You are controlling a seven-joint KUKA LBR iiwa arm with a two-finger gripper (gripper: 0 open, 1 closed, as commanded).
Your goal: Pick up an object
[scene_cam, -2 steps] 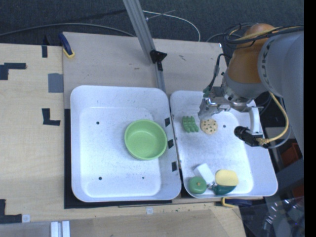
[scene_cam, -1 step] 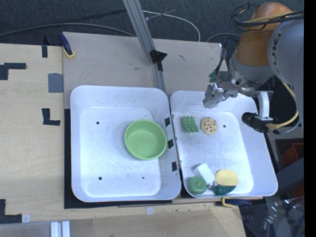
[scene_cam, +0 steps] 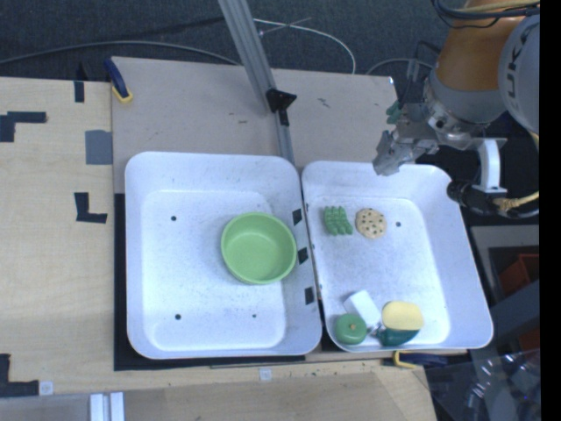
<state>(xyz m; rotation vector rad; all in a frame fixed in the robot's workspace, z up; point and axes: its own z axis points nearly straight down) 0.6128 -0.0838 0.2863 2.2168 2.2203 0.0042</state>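
Bench, two white bins side by side. Left bin (scene_cam: 149, 235): one green bowl (scene_cam: 259, 248), upright, near the middle, toward the inner wall. Right bin (scene_cam: 438, 261): green ridged piece (scene_cam: 337, 220) and cookie (scene_cam: 371, 224) just beside each other in the far half near the inner wall; at the near edge a cluster touching one another, namely green round fruit (scene_cam: 351, 329), white block (scene_cam: 362, 306), yellow piece (scene_cam: 402, 316) over a dark green one. Gripper (scene_cam: 388, 159): hangs over the far rim of the right bin, nothing between the jaws; whether they stand apart or together cannot be told. Nearest candidates: cookie and ridged piece, lying toward the near edge and slightly leftward from the jaws. Ridged piece's long axis runs far-to-near. Pick not yet begun.
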